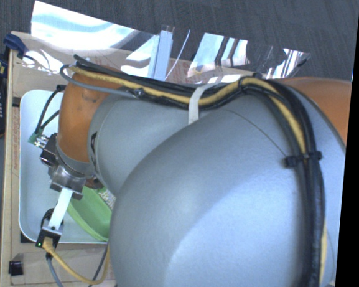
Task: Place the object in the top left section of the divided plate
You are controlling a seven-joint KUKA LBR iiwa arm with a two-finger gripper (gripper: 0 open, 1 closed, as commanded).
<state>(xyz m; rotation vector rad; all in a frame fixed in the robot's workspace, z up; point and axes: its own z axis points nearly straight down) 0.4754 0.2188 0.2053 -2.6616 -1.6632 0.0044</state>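
Dark grey carpet (179, 5) runs round the back and left of the wooden bench (7, 262), and a shiny clear panel (96, 29) stands along the bench's far edge, probably to keep things from going over.

Farthest left on the bench sits the left white bin (23, 157), its near-left corner bare. Just right of that bare patch, my wrist with its orange band (78, 118) hangs low into the bin. My gripper (70, 180) points down at the green divided plate (95, 217). I judge I am low like this because the plate is where the object has to go. Whether my gripper is apart, together or clamped on anything I cannot tell from this angle. Nor can I tell where the object lies.

A green slice of the plate peeks out under my wrist, lying flat in the bin. Its dividers are covered, so I cannot say which section I am above.

Further right, my grey arm (224, 206) bulks across the view close to the camera, since I reach in from that side. Black and yellow cables (171, 95) are tied along it to stay clear of the bin.
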